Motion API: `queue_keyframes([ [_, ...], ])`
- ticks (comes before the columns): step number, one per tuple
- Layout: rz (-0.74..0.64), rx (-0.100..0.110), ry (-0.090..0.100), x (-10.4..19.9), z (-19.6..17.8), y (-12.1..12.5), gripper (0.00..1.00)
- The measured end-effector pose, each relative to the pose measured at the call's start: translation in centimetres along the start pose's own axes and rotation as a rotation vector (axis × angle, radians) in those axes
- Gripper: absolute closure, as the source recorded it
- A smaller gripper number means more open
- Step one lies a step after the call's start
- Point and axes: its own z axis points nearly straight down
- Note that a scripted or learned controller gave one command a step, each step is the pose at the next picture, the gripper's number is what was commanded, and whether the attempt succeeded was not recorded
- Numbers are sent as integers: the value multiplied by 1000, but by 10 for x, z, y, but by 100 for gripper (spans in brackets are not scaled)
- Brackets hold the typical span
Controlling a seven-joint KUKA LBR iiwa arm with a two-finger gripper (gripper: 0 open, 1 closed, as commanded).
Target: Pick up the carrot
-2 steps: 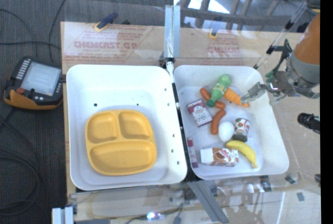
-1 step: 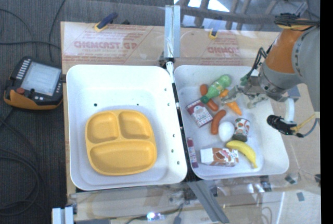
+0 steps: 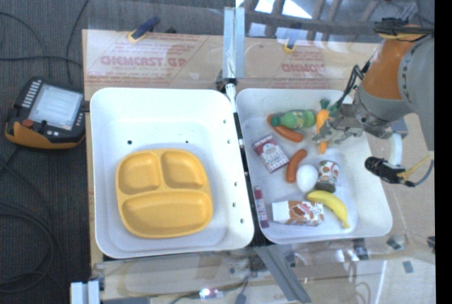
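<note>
The carrot [image 3: 322, 119] is small and orange with a green top. It lies upright in the picture near the back of the right bin [image 3: 378, 218], and its lower tip pokes out below the gripper's grey metal. My gripper [image 3: 335, 131] hangs low over the carrot's right side, at the end of the grey arm with the orange band [image 3: 387, 73]. From this angle I cannot tell whether the carrot sits inside the gripper or beside it.
Left of the carrot lie a green toy vegetable [image 3: 296, 117] and an orange-red sausage shape [image 3: 287, 133]. Nearer the front are a red sausage [image 3: 296, 165], egg [image 3: 307, 177], can [image 3: 327, 172], banana [image 3: 333, 206], red box [image 3: 270, 153] and carton [image 3: 297, 212]. The left bin holds a yellow divided tray [image 3: 164, 191].
</note>
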Motion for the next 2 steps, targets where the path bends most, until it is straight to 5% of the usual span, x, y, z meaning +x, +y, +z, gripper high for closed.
queue_keyframes([
  [1, 42, -18, -12, 37, 11, 1, 100],
  [2, 57, -3, -4, 63, -66, -23, 100],
])
